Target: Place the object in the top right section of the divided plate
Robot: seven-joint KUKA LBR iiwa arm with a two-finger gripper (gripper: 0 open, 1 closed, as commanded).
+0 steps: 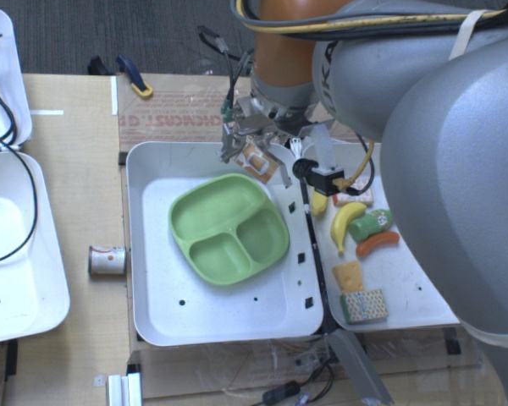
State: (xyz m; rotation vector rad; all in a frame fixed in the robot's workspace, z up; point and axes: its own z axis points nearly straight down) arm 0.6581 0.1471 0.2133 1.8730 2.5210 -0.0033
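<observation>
A light wooden bench (76, 159) stands before dark grey carpet (110, 15), evenly lit from above

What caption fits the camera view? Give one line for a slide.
End effector holding a small brown object above the green divided plate in a white bin.

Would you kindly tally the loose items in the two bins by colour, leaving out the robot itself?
Green: 2, the divided plate and a green toy
Yellow: 1, the banana
Orange: 2, a carrot-like piece and a small square block
Brown: 1, a packet right at the tool
Speckled: 1, a sponge-like block
Total: 7
</observation>
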